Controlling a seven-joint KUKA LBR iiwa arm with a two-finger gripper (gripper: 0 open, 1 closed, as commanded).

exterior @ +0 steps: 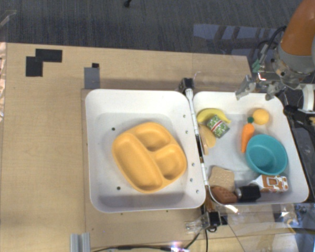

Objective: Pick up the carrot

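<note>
Even, bright overhead illumination is recorded across the bench (pixel 42 156); colours are rendered cleanly. Soft shadows are cast inside the left bin (pixel 102 119), beside the yellow divided plate (pixel 147 156). Glare is noted on the bench's far left edge (a washed-out streak) and on the clear plastic below the right bin (pixel 299 193). Focus is slightly soft throughout; fine detail is lost on small items.

No text, brand, number or sign is showing clearly enough to be read. The green can (pixel 217 125) in the right bin (pixel 299 185) is carrying a red-and-white label, and the small carton (pixel 273 183) by the teal bowl (pixel 266 154) is showing a brown-and-white print, but both are appearing too small and blurred to make out.
</note>
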